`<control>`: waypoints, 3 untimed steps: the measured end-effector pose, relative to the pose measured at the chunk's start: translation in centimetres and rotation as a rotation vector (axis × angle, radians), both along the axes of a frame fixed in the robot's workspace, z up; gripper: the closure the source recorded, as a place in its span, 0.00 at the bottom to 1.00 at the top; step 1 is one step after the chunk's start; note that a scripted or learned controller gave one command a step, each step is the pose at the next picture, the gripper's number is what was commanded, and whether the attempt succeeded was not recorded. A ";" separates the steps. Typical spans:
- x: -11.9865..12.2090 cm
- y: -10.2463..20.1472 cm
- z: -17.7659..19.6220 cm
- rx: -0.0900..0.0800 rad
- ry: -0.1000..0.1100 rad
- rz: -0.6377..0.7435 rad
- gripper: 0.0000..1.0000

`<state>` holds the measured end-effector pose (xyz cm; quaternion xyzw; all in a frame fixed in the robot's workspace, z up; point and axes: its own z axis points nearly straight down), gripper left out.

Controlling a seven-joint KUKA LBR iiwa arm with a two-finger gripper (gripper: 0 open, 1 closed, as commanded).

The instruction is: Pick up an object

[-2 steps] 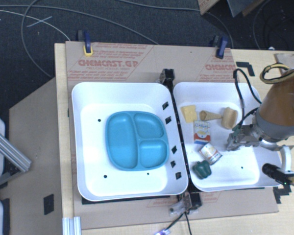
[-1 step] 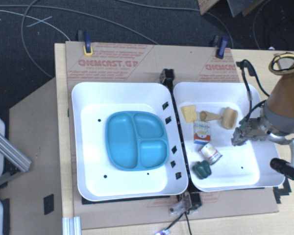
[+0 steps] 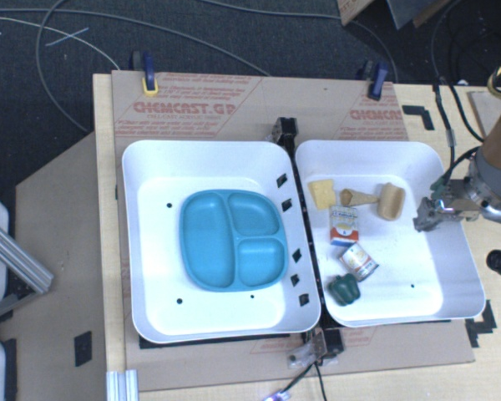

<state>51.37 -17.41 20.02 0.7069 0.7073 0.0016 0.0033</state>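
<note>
The right bin (image 3: 451, 282) holds several small objects: a yellow block (image 3: 321, 194), a wooden mallet-like piece (image 3: 382, 200), a small red and white carton (image 3: 343, 225), a little can (image 3: 358, 261) and a dark green piece (image 3: 345, 288). My gripper (image 3: 428, 216) hangs over the right side of this bin, to the right of the wooden piece and apart from it. Nothing shows between its fingers. The arm comes in from the right edge.
The left bin (image 3: 146, 224) holds a blue divided plate (image 3: 234, 239). Black clips run along the divider between the bins. Blue clamps (image 3: 149, 72) hold the cardboard sheet at the back. Cables lie on the dark floor behind.
</note>
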 end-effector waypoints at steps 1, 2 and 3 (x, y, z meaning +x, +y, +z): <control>0.7 -0.8 6.0 -0.001 -0.001 0.000 1.00; 0.7 5.2 6.1 0.006 0.008 0.006 1.00; -0.7 10.7 4.5 0.006 0.011 0.004 1.00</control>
